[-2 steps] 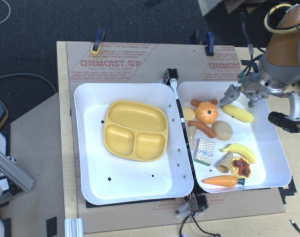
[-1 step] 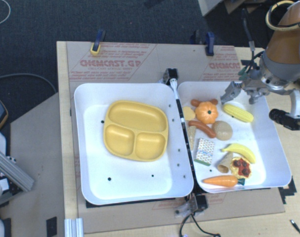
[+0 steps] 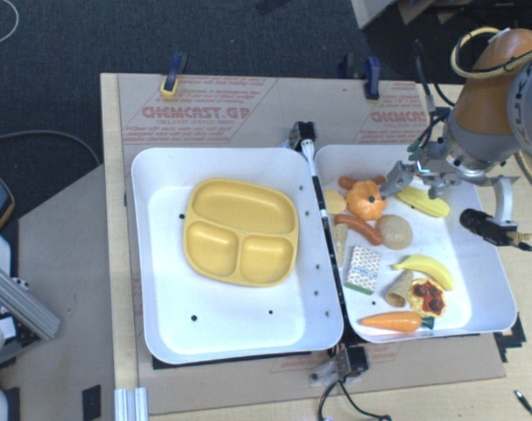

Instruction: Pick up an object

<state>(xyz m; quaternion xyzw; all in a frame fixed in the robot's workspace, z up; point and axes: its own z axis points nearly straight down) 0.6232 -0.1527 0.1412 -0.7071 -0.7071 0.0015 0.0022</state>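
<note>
My gripper (image 3: pixel 416 184) hangs over the back of the right bin (image 3: pixel 492 274), its fingers spread open with nothing between them. A small yellow banana (image 3: pixel 423 203) lies just in front of it. To its left sits an orange pumpkin (image 3: pixel 366 200), close to the left fingertip. Further forward lie a red sausage (image 3: pixel 358 229), a beige round ball (image 3: pixel 394 231), a second banana (image 3: pixel 429 270), a white patterned packet (image 3: pixel 364 268), a pizza slice (image 3: pixel 422 295) and a carrot (image 3: pixel 390 322).
The left bin (image 3: pixel 156 270) holds a yellow divided plate (image 3: pixel 241 232). A black ridge (image 3: pixel 322 226) separates the two bins. Blue clamps (image 3: pixel 371 75) stand at the board's back edge.
</note>
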